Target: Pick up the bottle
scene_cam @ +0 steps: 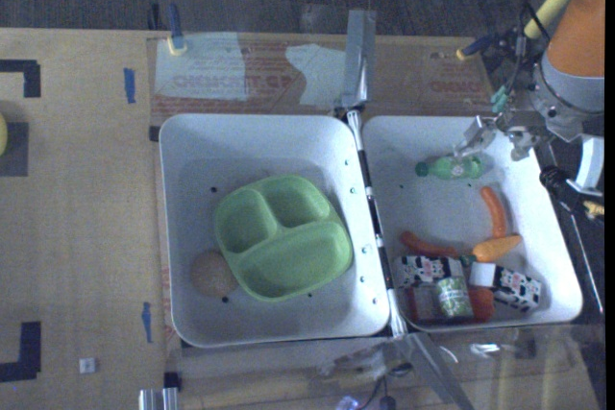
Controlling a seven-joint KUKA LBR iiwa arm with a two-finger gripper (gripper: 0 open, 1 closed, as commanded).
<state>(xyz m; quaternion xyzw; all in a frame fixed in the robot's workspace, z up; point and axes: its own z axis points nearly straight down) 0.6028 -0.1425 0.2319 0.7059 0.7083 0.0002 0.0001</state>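
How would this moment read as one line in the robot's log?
gripper above bottle | bottle lying in right bin | not lifted

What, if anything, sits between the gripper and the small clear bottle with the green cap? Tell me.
Nothing visible. The gripper hangs right over the clear green-capped bottle, which lies on its side in the right white bin. The orange carrot-shaped toy lies apart, nearer the camera.

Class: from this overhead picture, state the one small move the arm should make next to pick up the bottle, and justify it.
Probably a short descent onto the bottle. It lies on its side in the right bin, green cap toward the divider, with the gripper just above its far end.
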